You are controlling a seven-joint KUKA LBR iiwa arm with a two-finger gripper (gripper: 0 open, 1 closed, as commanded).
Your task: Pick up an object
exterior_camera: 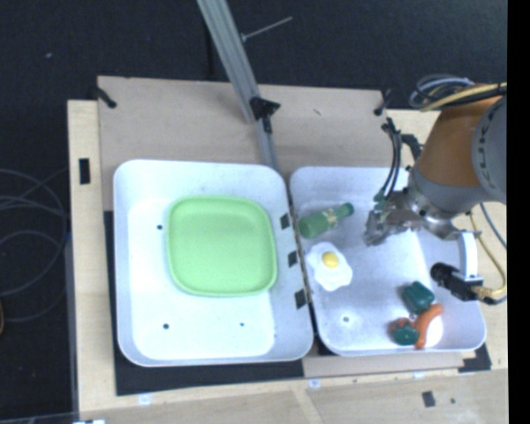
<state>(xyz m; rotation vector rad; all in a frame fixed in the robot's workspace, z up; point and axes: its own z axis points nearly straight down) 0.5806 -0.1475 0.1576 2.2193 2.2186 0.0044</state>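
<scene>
In the right bin (362, 184) lie a green bottle (323, 220) near its left wall, a toy fried egg (329, 267) just below the bottle, and a dark green block (417, 295) with an orange-and-white toy (426, 325) and a small green piece (405, 333) at the front right. My gripper (380, 229) hangs over the middle of the right bin, to the right of the bottle and up-right of the egg. Nothing shows between its fingers.
The left bin (141, 237) holds a light green square plate (221, 245). A grey metal pole (234, 51) slants down from the top to the gap between the bins. Cables run by the arm at the right.
</scene>
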